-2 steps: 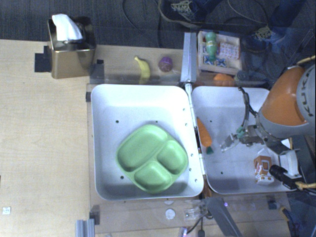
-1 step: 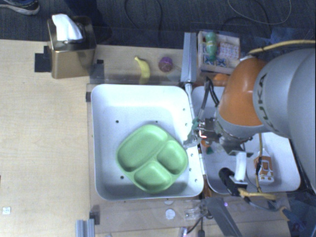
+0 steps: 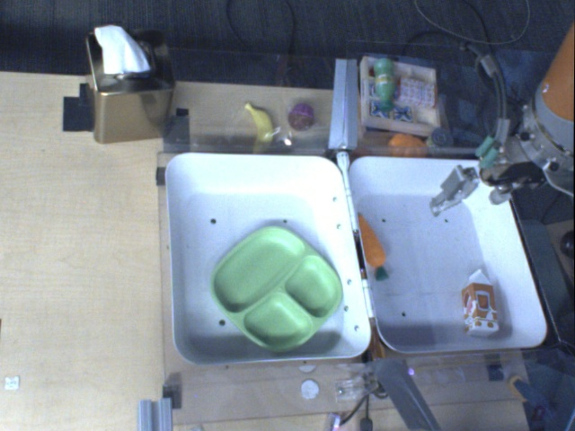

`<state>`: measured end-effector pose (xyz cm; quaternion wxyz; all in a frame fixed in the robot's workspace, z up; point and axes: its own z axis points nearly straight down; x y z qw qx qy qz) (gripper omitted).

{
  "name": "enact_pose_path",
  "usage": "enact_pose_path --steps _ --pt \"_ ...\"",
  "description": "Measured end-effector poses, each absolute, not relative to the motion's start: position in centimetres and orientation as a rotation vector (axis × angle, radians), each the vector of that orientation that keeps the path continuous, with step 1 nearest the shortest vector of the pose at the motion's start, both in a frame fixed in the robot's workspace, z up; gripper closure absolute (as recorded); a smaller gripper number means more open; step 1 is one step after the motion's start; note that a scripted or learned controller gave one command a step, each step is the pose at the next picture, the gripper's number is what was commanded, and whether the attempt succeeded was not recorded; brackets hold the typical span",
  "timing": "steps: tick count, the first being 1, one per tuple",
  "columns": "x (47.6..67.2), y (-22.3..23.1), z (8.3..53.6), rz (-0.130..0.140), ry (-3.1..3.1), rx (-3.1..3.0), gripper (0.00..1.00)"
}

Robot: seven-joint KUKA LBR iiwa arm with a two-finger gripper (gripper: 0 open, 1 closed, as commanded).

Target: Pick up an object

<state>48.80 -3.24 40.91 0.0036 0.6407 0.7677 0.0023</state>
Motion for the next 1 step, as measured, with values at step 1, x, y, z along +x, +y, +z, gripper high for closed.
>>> enact_pose_path --steps 1 --pt "63.87 -0.84 28.78 0.002 2.313 2.122 0.00"
